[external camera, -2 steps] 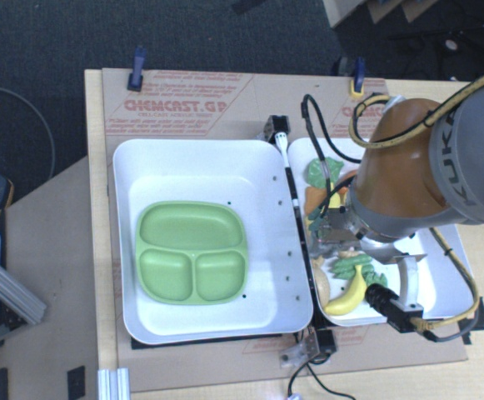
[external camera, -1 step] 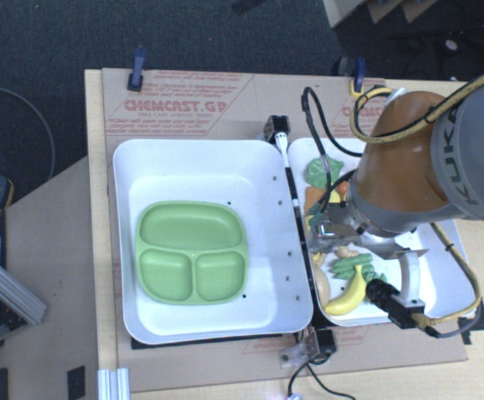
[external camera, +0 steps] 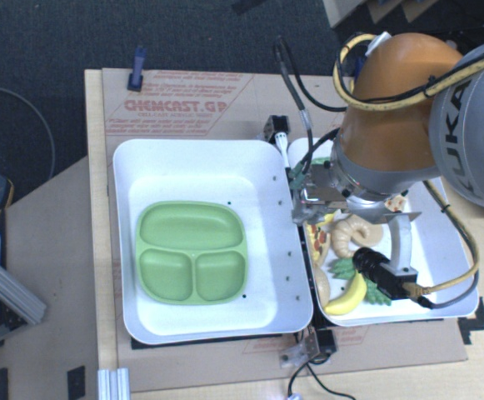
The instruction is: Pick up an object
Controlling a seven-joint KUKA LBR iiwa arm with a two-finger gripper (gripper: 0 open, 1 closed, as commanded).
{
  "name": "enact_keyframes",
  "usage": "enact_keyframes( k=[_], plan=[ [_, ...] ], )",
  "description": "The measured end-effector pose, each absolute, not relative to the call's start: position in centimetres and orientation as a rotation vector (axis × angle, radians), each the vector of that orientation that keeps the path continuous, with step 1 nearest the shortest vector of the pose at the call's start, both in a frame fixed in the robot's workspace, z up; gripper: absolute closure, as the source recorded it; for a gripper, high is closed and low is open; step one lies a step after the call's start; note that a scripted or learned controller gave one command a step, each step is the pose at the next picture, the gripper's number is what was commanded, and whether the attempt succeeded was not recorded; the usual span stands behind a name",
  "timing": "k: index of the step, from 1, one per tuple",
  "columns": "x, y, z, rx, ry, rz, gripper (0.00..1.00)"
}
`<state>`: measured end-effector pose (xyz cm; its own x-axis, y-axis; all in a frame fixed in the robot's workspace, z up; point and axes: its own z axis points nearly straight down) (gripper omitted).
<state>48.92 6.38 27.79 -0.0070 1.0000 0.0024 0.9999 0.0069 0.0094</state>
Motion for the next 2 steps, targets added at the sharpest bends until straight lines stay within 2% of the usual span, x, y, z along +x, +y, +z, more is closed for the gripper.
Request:
enact_keyframes(
  k=[1,2],
  plan=[
    [47.9,13.0,34.1,2.210,2.230,0.013,1.00],
    [52.2,15.9,49.4,2.209,2.219,0.031,1.00]
  ],
)
